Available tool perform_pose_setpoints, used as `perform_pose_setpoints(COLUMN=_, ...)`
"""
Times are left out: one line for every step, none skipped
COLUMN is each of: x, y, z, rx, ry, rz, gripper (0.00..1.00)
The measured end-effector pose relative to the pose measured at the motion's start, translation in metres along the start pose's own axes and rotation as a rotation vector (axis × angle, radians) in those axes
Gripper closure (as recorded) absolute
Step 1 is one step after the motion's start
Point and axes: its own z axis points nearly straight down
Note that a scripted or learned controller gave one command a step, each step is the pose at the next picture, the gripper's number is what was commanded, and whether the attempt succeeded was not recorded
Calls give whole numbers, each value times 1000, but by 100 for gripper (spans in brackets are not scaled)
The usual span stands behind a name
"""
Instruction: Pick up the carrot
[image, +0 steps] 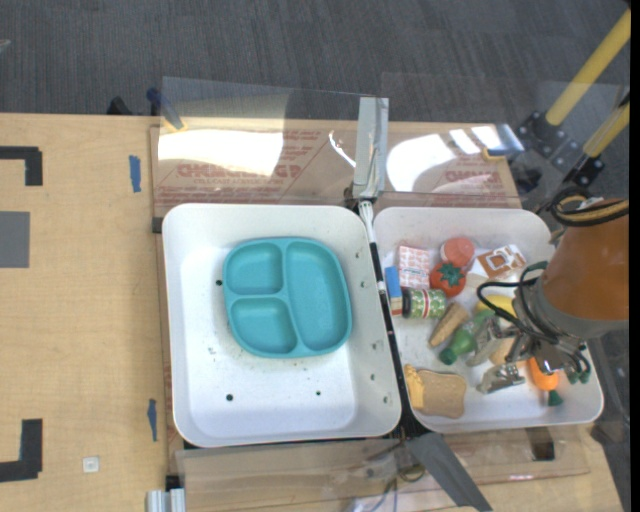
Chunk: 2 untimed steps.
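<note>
The carrot (544, 375) is a small orange piece with a green tip, lying near the front right corner of the right bin (578, 412). My gripper (503, 362) is down inside this bin, just left of the carrot and close to it. The wrist, with its cables and the orange band (598, 275), hangs over the bin's right side and covers part of the carrot's upper end. From this angle I cannot make out whether anything is held.
The right bin also holds a tomato (449, 280), a small can (425, 303), a carton (411, 266), a green bottle (461, 346) and a bread slice (437, 391). A teal divided plate (288, 297) sits in the left bin (195, 400).
</note>
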Motion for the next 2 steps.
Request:
perform_pose_setpoints(x=-11, y=-32, z=6, rx=3, ry=-9, rz=-530, gripper=100)
perform_pose_setpoints(x=-20, y=7, z=-65, rx=3, ry=-6, rz=-597, gripper=100)
